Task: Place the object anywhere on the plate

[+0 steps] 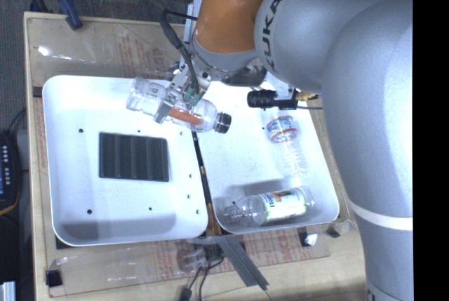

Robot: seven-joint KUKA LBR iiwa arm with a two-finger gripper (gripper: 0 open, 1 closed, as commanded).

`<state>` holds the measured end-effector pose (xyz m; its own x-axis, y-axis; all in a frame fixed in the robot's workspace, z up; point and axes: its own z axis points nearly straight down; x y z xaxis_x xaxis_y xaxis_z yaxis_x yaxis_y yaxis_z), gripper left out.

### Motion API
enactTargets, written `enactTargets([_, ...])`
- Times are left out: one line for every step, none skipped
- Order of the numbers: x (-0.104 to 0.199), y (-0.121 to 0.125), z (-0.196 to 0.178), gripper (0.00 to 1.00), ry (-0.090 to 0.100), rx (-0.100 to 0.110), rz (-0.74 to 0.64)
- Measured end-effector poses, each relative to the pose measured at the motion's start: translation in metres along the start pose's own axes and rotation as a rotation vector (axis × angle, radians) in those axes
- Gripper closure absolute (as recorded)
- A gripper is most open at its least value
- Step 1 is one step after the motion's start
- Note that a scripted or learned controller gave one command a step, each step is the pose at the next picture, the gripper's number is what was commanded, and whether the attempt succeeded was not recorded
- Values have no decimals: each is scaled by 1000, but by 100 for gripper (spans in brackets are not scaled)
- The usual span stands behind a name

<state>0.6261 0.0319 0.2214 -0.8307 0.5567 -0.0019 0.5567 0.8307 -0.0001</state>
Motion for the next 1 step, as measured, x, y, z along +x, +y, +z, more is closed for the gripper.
enactTargets([0,0,0,0,0,0,0])
